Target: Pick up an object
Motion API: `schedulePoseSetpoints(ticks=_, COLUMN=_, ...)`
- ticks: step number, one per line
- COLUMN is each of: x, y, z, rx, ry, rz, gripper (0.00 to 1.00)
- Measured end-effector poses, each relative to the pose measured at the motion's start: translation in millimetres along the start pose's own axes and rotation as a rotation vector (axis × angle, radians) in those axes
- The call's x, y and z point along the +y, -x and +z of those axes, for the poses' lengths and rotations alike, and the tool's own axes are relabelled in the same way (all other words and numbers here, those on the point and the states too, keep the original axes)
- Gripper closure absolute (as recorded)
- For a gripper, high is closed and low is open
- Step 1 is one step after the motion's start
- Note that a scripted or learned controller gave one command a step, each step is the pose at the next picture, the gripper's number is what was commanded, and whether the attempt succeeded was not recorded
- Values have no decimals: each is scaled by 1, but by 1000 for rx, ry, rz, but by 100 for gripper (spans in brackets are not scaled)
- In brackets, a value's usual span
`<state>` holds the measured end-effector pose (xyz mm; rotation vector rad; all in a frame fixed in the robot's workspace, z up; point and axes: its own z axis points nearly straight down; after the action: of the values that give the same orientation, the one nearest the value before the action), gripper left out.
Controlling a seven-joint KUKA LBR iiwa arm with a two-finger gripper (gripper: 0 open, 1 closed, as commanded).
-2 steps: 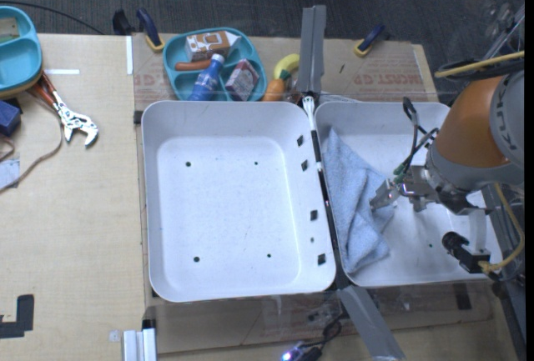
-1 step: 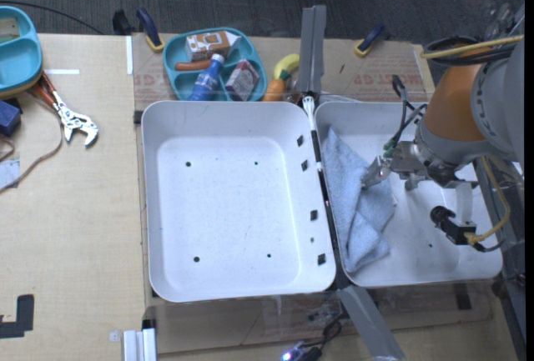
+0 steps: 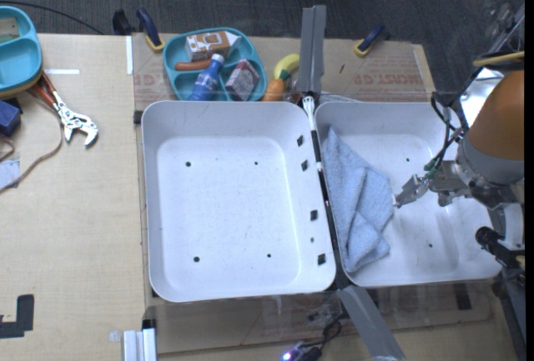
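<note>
Cloth is the only candidate for picking: a pale blue folded towel (image 3: 359, 201) lies in the right bin (image 3: 417, 122), pressed along that bin's 9 o'clock wall and running from the 11 o'clock corner down toward 7 o'clock. It lies rumpled and flat on the bin floor, not lifted at any corner that I can make out.

The pincer (image 3: 408, 192) hangs just beside the towel's 3 o'clock edge, its tip pointing toward 9 o'clock at the cloth. Whether its fingers stand wide or narrow I cannot tell; the tip is small and blurs into the white floor. Nothing shows between them. The arm (image 3: 501, 134) comes in from 3 o'clock, orange band uppermost.

The left bin (image 3: 158, 184) sits at 9 o'clock of the right one, touching it along the shared wall. On the desk (image 3: 75, 243) at 12 o'clock of the left bin stands a teal tray (image 3: 179, 67) with small items, a banana (image 3: 286, 66) just beside it. A wrench (image 3: 73, 124) lies well apart at 9 o'clock.

By my judgement the task is barely begun: the approach looks made, but grasp and lift are both left. The towel is still fully at rest, so nothing counts as picked.
</note>
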<state>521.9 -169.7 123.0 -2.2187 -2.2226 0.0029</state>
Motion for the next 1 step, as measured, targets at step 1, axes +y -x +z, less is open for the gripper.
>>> schedulePoseSetpoints(ticks=1, x=8, y=14, z=-72, rx=-1, ry=0, rz=368, gripper=0)
